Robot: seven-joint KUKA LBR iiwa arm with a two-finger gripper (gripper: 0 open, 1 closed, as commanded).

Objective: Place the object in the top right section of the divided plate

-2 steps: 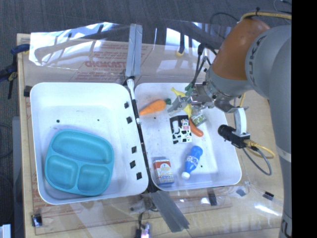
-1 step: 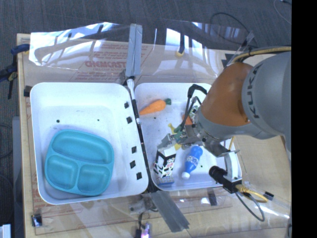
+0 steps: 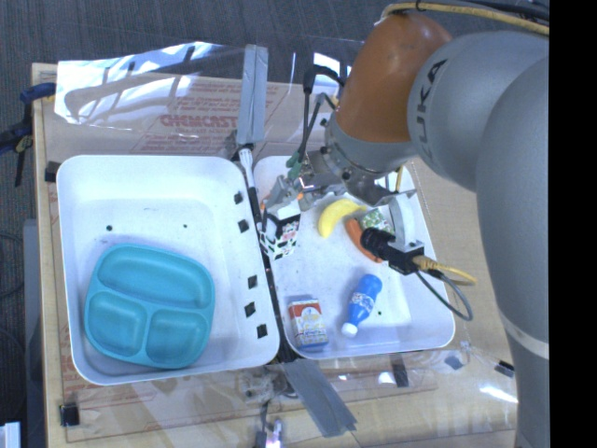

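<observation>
Low in the right white bin (image 3: 424, 329), the end effector (image 3: 289, 194) is seen beside a small black-and-white cow-spotted cup (image 3: 283, 238); whether anything is gripped cannot be told. Nothing has been put on the blue divided plastic plate (image 3: 149, 304) in the left white bin (image 3: 84, 194). Picking, carrying and placing are all left.

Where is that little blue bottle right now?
The blue bottle lies in the right bin, toward its front, beside the small carton and below the banana.
</observation>
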